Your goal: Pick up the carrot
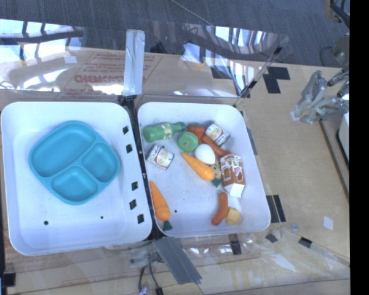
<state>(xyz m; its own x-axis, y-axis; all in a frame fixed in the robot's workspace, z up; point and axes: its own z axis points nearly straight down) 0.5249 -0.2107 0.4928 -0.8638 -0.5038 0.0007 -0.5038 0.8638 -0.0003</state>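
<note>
Cardboard-brown bench top, taped and glinting with plastic film, carried two shallow white bins side by side. Two carrots lay in the right bin (172,227). One carrot (198,166) sat near the bin's middle, its long axis slanting from upper left to lower right, green stub at the lower-right end. It touched or nearly touched a white egg (205,153) just above it and a printed carton (232,169) just to its right. The second carrot (160,205) lay well below and left of the first, hard against the bin's left wall, running nearly top to bottom with its green end lowest.

Around the central carrot sat a small can (161,157) to its left, a green bottle (162,131) and a green round fruit (187,142) above, another can (216,134) above right, and a sausage (220,209) below right with a pale block beside it.

Both carrots lay far to the left of and below the gripper (313,102), which hung over bare bench well outside the right bin; whether its fingers were apart or together could not be made out. Judged from this, the wall-side carrot had more free space around it, though the wall could hinder the fingers.

Left of everything, the left bin (24,226) held a blue divided plate (74,161), its compartments bare.
</note>
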